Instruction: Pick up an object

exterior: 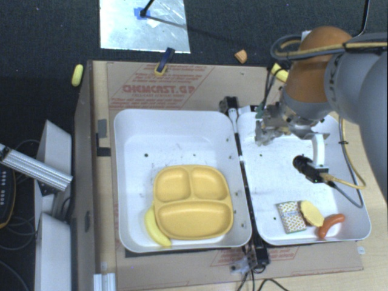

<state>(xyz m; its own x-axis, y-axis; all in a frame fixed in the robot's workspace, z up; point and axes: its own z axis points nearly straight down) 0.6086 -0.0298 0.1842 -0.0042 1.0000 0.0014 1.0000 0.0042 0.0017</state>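
Hanging low over the 10 o'clock corner of the right bin point(276, 183), the claw point(265, 136) is just beside the wall shared with the left bin point(170, 135). Claw state: cannot tell, this view doesn't resolve it.

Pick candidates all lie well apart from it. Around 5 o'clock from the claw, along the right bin's near wall:
- a small patterned square block point(291, 217)
- a pale yellow slice point(311, 213) touching the block's 3 o'clock edge
- an orange-red sausage point(331, 225) just beside the slice, at its 4 o'clock

Between 7 and 8 o'clock from the claw, in the left bin, a yellow three-compartment plate point(193, 202) lies flat, right way up, in the bin's 6 o'clock half. A banana point(156, 228) lies against the plate's 8 o'clock edge.

Both bins rest on a cardboard sheet point(157, 83) with red print. Beyond it on the dark floor, a silvery sheet point(142, 17) lies between 10 and 11 o'clock from the claw. A small orange bit point(241, 56) lies near 12 o'clock.
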